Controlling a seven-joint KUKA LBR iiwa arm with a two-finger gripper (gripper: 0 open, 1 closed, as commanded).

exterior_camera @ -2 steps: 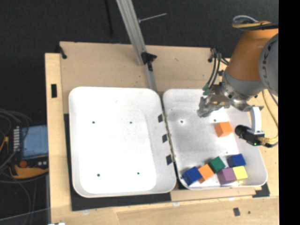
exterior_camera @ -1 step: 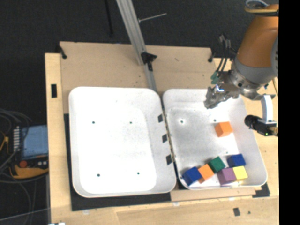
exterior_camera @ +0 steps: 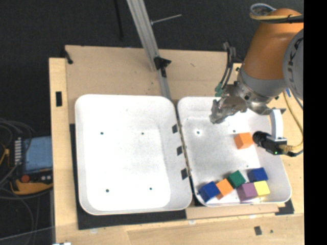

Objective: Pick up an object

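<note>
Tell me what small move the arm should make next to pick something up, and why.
Probably shift the gripper toward the lone orange block in the right bin and descend over it. That block sits apart from the cluster along the near wall, so the approach looks less crowded.

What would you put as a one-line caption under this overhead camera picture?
Robot arm's tool hovers in the right bin above scattered coloured blocks.

Coloured blocks in the right bin (exterior_camera: 204, 152)

One orange block (exterior_camera: 243, 140) lies alone near the right wall. Along the near edge cluster a blue block (exterior_camera: 208, 190), an orange one (exterior_camera: 224, 187), green (exterior_camera: 236, 178), purple (exterior_camera: 247, 190), yellow (exterior_camera: 262, 188) and another blue (exterior_camera: 257, 174).
</note>
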